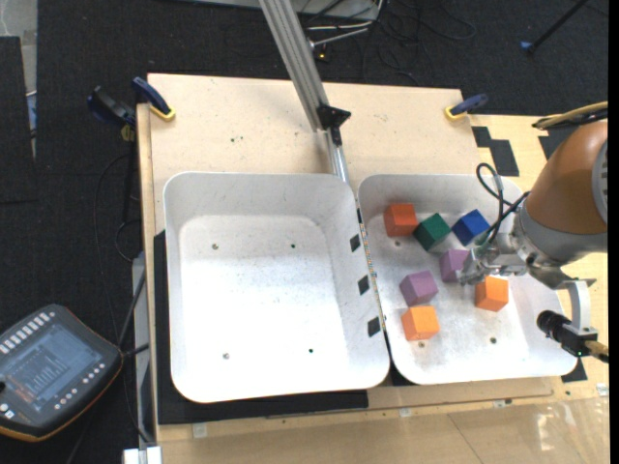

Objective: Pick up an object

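Observation:
Several small cubes lie in the right bin (542,356). An orange cube (399,218), a green cube (432,230) and a blue cube (471,225) sit along the far side. Nearer are a purple cube (453,263), a second purple cube (418,286), an orange cube (420,322) and another orange cube (491,294). My gripper (481,267) is low inside this bin, between the first purple cube and the right-hand orange cube, close against both. The wrist hides the gripper's tips.
The left bin (193,259) adjoins the right one at a shared rim. A slanted metal pole (295,46) comes down to the bins' far junction. A teach pendant (48,365) lies off the bench at lower left. Clamps (155,100) hold the board's far corners.

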